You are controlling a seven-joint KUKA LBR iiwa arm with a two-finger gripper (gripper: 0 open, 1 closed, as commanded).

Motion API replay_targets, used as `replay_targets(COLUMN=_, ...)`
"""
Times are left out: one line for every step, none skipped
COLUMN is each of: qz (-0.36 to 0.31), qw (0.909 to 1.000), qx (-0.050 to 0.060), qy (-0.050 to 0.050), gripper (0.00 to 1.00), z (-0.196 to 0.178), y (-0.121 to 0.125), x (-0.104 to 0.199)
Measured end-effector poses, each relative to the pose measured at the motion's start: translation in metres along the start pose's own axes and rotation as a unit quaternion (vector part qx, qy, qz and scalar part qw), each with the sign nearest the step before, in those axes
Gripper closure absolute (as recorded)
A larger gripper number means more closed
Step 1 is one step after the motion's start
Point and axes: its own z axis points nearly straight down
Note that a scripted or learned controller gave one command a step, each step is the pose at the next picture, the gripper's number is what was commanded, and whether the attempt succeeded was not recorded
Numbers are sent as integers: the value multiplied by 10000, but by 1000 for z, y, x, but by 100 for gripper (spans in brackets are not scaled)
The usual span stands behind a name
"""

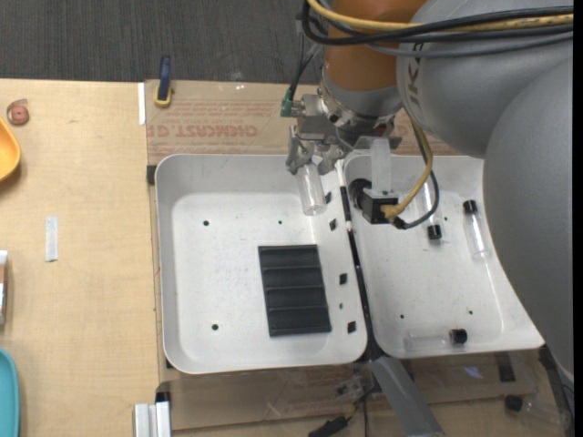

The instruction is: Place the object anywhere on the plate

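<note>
Clear tube point(312, 192) pinched between the claw's point(311, 164) closed fingers — above the left bin point(182, 244), up from the black ribbed plate point(293, 289).

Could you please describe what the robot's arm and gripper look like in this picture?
The arm is bulky, rounded and grey, with an orange band above the wrist. Yellow and black cables loop around it. The gripper is small, of grey metal with pale fingers.

Right bin point(428, 289) partly hidden beneath the grey arm point(510, 107); orange dish point(7, 153) left of it cut off by the edge; teal item point(7, 394) likewise cropped.
</note>
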Motion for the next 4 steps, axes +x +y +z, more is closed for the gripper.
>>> replay_targets(qz=-1514, qw=9885, qx=-10, qy=1, gripper=100, z=-39, y=14, x=50)
replay_targets(qz=-1353, qw=9908, qx=0, qy=-3, gripper=100, z=11, y=42, x=78)
replay_targets(qz=-1666, qw=9860, qx=2, qy=3, gripper=100, z=30, y=-7, x=91)
replay_targets(qz=-1929, qw=9812, qx=4, qy=4, gripper=100, z=37, y=-39, x=53)
